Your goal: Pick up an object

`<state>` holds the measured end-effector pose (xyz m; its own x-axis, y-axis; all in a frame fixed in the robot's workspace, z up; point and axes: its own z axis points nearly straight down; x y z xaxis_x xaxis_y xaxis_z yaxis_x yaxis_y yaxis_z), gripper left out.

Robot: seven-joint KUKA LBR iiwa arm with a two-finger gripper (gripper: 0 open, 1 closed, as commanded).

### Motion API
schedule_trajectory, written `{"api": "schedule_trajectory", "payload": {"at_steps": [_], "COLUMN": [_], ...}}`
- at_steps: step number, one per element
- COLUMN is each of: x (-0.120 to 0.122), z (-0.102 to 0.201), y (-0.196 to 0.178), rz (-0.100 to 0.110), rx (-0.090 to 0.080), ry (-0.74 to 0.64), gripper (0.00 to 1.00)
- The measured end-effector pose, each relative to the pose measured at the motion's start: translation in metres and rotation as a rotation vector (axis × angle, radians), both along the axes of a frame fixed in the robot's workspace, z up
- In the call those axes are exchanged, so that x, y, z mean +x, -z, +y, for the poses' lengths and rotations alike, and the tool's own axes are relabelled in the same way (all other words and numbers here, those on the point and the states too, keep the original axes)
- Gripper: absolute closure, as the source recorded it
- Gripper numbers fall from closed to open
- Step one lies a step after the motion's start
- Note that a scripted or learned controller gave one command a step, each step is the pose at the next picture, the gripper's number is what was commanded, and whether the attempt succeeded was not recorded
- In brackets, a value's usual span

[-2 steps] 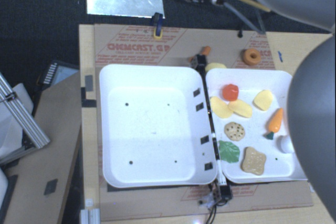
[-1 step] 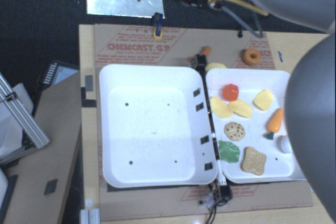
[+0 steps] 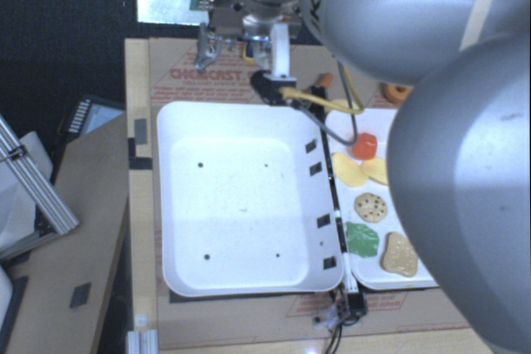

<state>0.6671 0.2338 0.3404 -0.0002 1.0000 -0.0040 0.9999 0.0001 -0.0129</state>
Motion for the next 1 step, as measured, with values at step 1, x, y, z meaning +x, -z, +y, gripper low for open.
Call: {"api": "schedule_trajectory", "payload": {"at_steps": [1], "x": [-0.0012], "z": [-0.0002], "y": [0.1441], "rz": [-0.001], "rx": [0.000], "ry": [0.000], "gripper": [0.00]}}
